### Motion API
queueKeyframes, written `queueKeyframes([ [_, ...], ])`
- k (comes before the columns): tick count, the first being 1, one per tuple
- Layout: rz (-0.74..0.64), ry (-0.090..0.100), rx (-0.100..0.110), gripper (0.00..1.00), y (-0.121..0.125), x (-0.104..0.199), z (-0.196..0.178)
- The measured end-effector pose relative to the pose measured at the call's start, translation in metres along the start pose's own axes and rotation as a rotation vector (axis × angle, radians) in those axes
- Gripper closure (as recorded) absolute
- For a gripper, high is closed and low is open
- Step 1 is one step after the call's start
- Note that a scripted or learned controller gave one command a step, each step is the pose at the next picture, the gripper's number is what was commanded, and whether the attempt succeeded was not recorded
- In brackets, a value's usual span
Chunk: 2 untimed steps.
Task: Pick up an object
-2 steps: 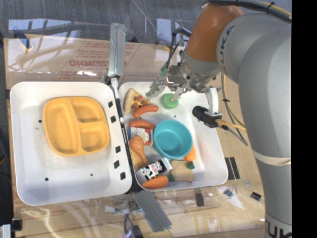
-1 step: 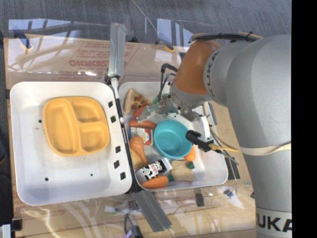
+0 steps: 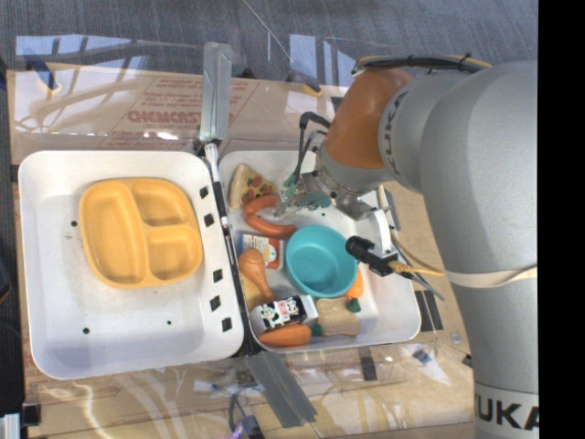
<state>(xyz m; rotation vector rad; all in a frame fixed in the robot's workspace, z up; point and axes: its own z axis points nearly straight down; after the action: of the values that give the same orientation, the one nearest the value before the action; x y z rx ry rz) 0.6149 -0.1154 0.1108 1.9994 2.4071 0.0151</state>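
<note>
Claw (image 3: 291, 198) seemingly hovers by glossy sausage (image 3: 268, 225), round teal bowl (image 3: 320, 261).

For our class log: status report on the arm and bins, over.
Gripper low over right bin, near hot dog. Fingers unreadable. Teal bowl crowds it.

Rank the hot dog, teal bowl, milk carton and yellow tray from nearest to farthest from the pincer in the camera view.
The pincer is at the right bin's upper left.
1. Hot dog, just below-left of it.
2. Teal bowl, mid-bin.
3. Milk carton, near the bin's lower edge.
4. Yellow tray, in the left bin.
</note>
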Motion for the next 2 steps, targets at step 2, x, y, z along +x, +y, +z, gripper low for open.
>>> queueKeyframes([
  [2,0.632,0.0,0.014,1.0,0.053,0.044,-0.083],
])
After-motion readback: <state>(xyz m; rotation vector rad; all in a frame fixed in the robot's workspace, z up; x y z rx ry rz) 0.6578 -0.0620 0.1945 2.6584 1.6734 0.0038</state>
